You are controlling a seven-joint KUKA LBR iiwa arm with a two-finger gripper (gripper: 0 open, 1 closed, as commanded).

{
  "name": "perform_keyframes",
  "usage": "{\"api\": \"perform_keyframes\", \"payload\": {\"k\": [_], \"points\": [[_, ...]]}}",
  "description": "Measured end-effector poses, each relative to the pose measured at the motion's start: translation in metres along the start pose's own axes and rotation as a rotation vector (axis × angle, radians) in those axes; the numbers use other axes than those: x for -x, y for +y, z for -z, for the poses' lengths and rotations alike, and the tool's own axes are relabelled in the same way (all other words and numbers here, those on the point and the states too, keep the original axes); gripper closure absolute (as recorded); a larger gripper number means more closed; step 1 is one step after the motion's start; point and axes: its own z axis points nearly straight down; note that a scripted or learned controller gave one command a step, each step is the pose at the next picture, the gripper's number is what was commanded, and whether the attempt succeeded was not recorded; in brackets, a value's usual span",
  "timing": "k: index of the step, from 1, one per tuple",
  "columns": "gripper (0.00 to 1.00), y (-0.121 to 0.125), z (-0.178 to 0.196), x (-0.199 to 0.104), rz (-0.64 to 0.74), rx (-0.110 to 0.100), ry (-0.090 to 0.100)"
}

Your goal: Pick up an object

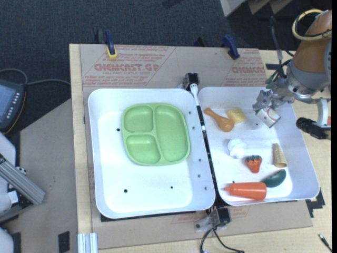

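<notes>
the arm is reaching in from the right, its end effector hanging over the upper right part of the right bin; how the end effector is set, and whether it is gripping anything, i cannot tell; the left bin is carrying a green divided plate lying flat near its middle; in the right bin a tan wooden pestle-like piece is lying just beside a pale yellow block, both left of the end effector; a small white object is sitting near the bin's middle, with a red strawberry-like toy just below it; a waffle cone is lying to their right; an orange carrot is resting along the near wall, a dark green piece just beside its right end; both bins are sitting on the cardboard-covered worktop.
</notes>
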Motion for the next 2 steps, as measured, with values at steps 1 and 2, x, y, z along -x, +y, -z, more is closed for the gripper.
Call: {"api": "perform_keyframes", "payload": {"k": [1, 2], "points": [[1.0, 0.002, 0.064, -0.005, 0.001, 0.003, -0.001], [1.0, 0.003, 0.081, -0.005, 0.0, -0.001, 0.0]]}}
